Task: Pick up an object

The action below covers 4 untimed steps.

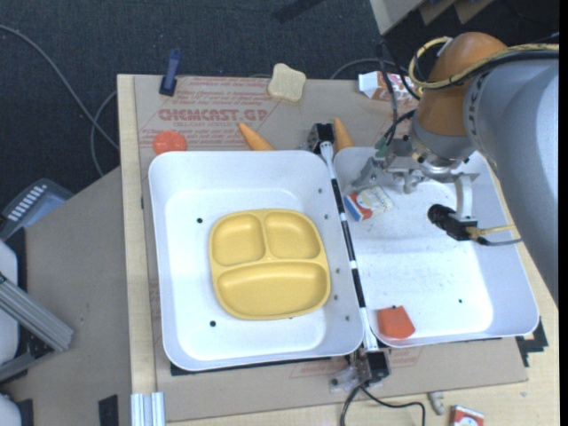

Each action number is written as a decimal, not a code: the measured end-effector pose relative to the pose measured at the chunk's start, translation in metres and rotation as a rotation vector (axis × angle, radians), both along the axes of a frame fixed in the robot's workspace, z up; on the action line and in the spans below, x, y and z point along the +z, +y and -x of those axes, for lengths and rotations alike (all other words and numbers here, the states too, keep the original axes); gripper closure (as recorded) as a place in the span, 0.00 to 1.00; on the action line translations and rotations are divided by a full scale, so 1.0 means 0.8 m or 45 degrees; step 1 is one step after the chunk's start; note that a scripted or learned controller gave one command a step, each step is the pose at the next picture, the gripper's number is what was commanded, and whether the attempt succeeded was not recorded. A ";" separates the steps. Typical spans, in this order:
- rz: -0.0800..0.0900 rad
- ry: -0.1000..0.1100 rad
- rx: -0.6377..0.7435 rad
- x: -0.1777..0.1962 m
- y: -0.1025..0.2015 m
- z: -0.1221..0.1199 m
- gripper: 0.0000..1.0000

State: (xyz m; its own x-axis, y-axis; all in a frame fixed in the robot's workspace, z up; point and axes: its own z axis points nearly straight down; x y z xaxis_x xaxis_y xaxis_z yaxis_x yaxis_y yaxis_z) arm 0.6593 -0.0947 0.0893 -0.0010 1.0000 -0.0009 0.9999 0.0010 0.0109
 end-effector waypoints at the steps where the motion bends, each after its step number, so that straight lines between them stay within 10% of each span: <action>1: 0.000 0.009 0.000 -0.005 0.003 -0.002 0.00; 2: 0.002 0.007 0.000 0.008 0.004 -0.003 1.00; 3: 0.002 0.007 0.000 0.007 0.004 -0.003 0.00; 4: -0.002 0.016 -0.002 -0.006 0.003 0.032 0.00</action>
